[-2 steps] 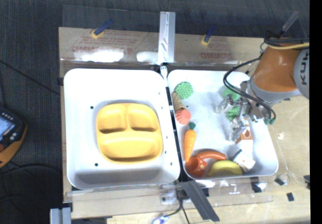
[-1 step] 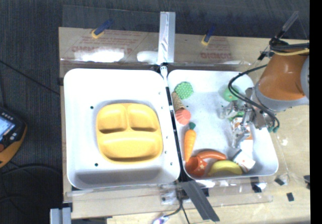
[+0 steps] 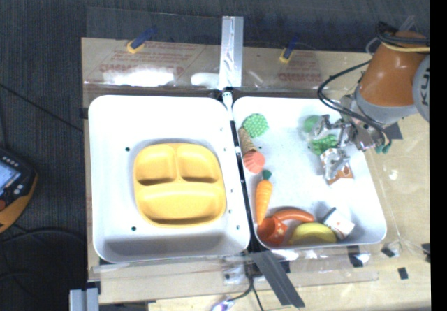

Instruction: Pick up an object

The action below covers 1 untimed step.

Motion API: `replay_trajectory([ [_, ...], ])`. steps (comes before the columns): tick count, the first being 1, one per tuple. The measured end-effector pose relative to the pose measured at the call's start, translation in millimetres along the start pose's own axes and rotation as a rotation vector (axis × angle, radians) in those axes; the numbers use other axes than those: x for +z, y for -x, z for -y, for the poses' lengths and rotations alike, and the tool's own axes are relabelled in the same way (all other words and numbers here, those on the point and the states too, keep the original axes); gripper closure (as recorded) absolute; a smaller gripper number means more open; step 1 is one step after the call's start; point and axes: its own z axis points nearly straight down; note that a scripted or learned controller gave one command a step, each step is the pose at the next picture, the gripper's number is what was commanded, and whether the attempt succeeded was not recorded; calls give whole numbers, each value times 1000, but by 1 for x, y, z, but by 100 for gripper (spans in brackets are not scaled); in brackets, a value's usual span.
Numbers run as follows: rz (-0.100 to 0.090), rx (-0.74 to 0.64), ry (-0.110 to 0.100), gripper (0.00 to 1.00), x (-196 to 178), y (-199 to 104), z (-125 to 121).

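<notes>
Nearest, at six o'clock in the right bin (image 3: 374, 222), lie a banana (image 3: 312, 233) and a red curved toy (image 3: 281, 222), with a carrot (image 3: 262, 196) just above. At nine o'clock, the left bin (image 3: 105, 184) holds a yellow tray (image 3: 179, 182). Farther, at two o'clock, the gripper (image 3: 336, 156) hangs over a green toy (image 3: 318, 133); whether its jaws are wide or narrow, I cannot tell. A green ball (image 3: 255, 124) lies at twelve.

Yellow tray (image 3: 179, 184); orange carrot (image 3: 263, 196); yellow banana (image 3: 312, 233); white bins (image 3: 112, 121).
</notes>
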Motion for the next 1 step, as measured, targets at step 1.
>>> replay_trajectory([
  [1, 4, -14, -2, 0, 15, 16, -31],
])
